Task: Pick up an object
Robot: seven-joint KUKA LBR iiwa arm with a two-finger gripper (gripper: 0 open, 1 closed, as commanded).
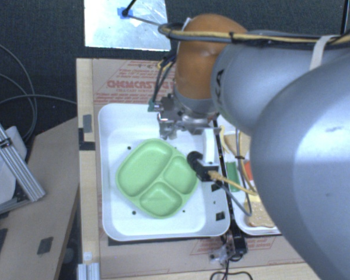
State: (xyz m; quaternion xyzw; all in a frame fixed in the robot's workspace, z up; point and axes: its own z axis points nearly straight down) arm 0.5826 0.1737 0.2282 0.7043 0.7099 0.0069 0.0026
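**A:** Camera view, looking down at a slant: where is the claw (168,130)?

**B:** Over the left bin (118,119), near its far wall. It hangs just at the far edge of the green plate (154,178). I cannot tell whether the claw is spread or pressed together, because the wrist hides its tips from here.

**A:** And how does the plate lie?

**B:** Flat on the bin floor, with three compartments, turned at a diagonal. Its right edge comes near the wall that this bin shares with the right bin (263,231).

**A:** Is there any open room around it?

**B:** Yes. Bare white floor runs along the left wall, across the far left corner, and in a strip along the near wall. The tightest side is the right one.

**A:** What about the right bin?

**B:** The grey arm (291,133) covers most of it. A narrow slice shows along its left edge, with a tan thing (260,219) near the front corner. The rest of what lies there is too hidden to name.

**A:** And outside the bins?

**B:** The counter (123,79) shows as a brown border beyond the far and left walls.
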